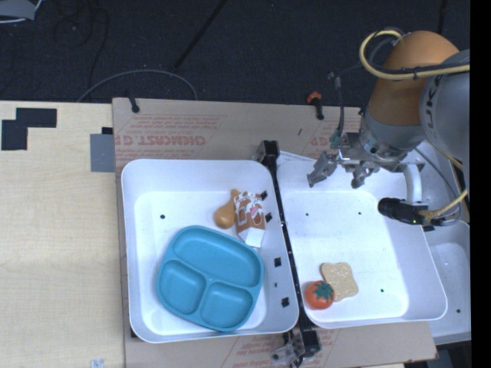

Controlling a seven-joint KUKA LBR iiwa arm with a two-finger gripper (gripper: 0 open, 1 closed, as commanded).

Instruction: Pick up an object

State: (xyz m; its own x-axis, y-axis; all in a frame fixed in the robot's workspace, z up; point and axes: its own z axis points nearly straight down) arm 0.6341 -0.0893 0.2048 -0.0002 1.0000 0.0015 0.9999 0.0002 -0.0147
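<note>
While the gripper (342, 173) hangs spread and carrying nothing over the far edge of the right bin (430, 297), I count the pick as not yet begun.

From my station I see its two fingers apart with nothing between them, well away from any object. My nearest candidates lie in the right bin's near corner: a toy tomato (319, 295) touching a slice of toast (340, 280). Across the divider, the left bin (142, 205) holds a blue divided plate (209, 277) and a small brown and white toy (244, 211) beside it. Everything remains: descend, close on one item, lift.
</note>
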